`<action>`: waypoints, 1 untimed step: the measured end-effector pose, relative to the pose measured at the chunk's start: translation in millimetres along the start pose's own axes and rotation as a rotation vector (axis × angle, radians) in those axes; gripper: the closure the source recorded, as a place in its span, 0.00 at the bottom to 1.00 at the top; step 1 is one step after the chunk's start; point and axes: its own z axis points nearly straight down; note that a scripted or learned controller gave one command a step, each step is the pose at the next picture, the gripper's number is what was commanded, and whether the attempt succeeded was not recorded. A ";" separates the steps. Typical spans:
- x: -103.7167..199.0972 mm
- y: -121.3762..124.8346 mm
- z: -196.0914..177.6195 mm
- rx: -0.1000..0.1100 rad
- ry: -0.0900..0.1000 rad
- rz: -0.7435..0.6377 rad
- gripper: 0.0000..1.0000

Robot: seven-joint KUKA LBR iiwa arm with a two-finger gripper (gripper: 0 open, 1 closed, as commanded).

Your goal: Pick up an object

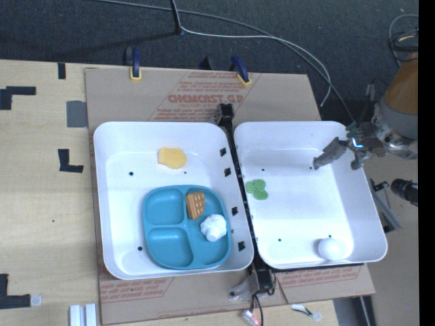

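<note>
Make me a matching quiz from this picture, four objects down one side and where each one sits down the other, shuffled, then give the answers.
Objects:
1. yellow piece
2. green piece
3. white ball
4. waffle-like piece

Places:
A. right bin, near corner
B. blue tray, upper right compartment
C. left bin, on its floor beyond the tray
D. right bin, beside the divider between the bins

Pairs: 1-C, 2-D, 3-A, 4-B
</note>
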 end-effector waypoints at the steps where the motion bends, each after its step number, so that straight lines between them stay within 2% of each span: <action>1: 18.3 9.0 -57.5 -0.005 -0.001 -0.002 0.00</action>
